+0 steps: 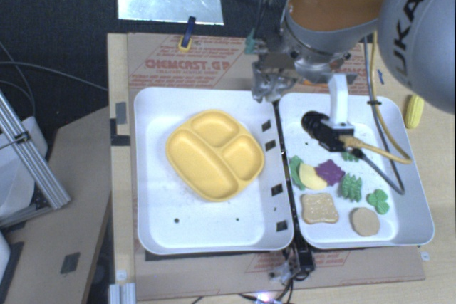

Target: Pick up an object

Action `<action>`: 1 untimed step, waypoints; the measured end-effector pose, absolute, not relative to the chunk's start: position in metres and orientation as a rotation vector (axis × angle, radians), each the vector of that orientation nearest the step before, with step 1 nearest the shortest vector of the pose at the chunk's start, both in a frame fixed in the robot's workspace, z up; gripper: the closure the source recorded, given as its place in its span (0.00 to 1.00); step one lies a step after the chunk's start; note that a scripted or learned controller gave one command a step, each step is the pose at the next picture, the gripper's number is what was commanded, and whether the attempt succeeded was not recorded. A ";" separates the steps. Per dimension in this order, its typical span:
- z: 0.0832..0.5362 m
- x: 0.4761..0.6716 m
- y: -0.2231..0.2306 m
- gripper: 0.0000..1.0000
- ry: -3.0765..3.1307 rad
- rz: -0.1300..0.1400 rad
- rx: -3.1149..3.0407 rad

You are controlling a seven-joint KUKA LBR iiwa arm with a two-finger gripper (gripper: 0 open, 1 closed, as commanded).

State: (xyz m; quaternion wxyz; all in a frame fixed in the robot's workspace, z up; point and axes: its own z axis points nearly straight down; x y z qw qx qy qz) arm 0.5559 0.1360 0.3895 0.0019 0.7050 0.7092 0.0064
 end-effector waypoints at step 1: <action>0.400 0.557 0.136 1.00 2.228 0.023 2.209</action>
